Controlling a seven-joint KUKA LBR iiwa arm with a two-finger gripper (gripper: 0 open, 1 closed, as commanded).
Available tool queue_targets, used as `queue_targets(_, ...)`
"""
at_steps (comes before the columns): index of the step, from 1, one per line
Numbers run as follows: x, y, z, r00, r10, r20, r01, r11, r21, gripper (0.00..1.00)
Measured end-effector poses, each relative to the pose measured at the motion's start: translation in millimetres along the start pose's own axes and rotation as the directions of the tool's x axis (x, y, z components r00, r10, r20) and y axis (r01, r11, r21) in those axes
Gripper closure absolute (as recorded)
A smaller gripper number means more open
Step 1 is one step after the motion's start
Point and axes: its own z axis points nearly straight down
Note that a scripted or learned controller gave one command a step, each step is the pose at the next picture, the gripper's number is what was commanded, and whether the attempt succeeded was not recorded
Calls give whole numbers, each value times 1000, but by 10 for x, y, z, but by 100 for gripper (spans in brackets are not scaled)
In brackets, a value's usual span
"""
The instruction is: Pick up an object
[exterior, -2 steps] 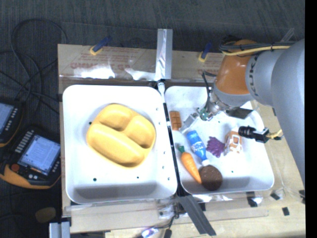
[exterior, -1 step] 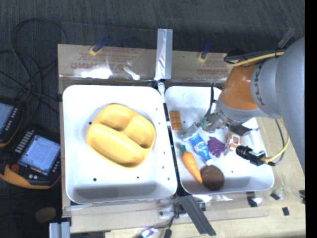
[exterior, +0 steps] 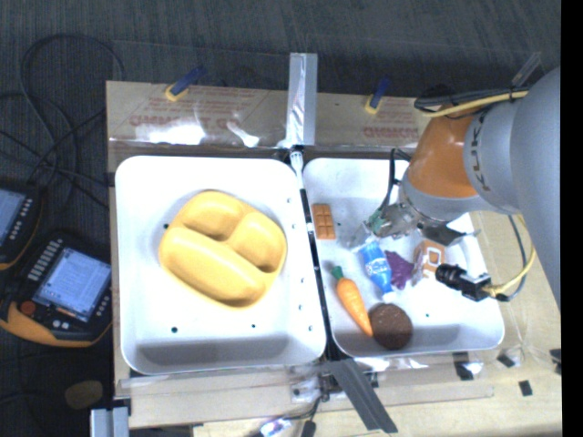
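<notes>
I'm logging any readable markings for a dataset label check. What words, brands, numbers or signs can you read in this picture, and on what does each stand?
None can be quoted.
Red print on the clear plastic sheet behind the left bin: too blurred to read.
Red print on the clear sheet behind the right bin: too blurred to read.
Lit screen of the orange-and-black handheld controller: too small to read.
Small blue-and-white packet in the right bin: markings too blurred to read.

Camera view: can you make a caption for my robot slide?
Robot arm's tool reaches into the right bin near a toy carrot, beside a left bin holding a big yellow toy.
</notes>
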Motion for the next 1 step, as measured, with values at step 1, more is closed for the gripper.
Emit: queue_targets(1, 421, 773, -831, 992, -123, -3, 123, 992, 16, 100)
